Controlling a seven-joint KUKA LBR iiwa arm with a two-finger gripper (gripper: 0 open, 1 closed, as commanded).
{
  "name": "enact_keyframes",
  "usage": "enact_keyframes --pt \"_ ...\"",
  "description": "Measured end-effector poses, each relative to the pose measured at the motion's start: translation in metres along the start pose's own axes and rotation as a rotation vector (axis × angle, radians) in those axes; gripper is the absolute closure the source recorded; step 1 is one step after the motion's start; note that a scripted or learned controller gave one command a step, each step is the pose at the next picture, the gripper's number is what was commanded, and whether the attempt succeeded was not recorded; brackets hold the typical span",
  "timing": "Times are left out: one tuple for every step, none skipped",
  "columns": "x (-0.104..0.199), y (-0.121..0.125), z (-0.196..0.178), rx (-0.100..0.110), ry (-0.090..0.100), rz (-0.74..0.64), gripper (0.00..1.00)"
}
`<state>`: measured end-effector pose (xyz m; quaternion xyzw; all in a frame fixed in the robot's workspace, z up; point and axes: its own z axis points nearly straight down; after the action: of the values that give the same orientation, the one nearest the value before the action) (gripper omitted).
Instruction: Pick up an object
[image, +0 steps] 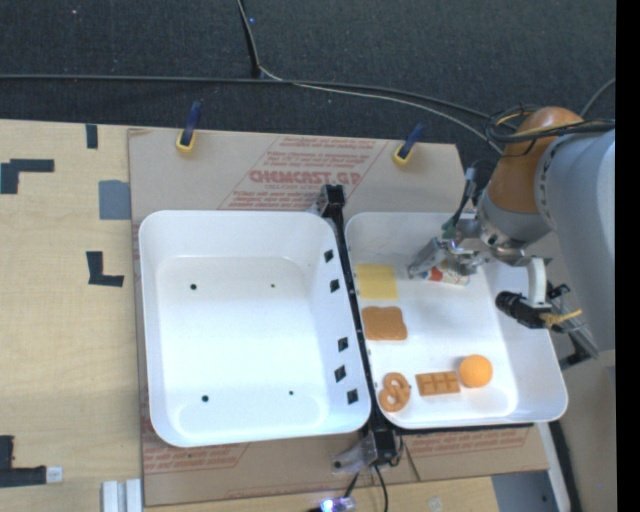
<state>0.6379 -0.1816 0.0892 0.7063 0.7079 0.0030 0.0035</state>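
White right bin (520, 400), claw (440, 262) low inside

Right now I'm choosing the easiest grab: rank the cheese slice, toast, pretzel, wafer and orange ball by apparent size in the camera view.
1. Cheese slice
2. Toast, only slightly smaller
3. Wafer and pretzel, too alike to separate
4. Orange ball, close to those two, looks smallest

Gripper (440, 262) hangs over the right bin (520, 400) (toy foods inside).
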Motion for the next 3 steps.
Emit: enact_keyframes --pt "0.061 -0.085 0.002 0.01 0.001 0.002 0.0" --pt "0.06 -0.081 -0.008 0.006 0.002 0.0 1.0" --pt "0.06 -0.082 -0.008 0.006 0.002 0.001 0.0"
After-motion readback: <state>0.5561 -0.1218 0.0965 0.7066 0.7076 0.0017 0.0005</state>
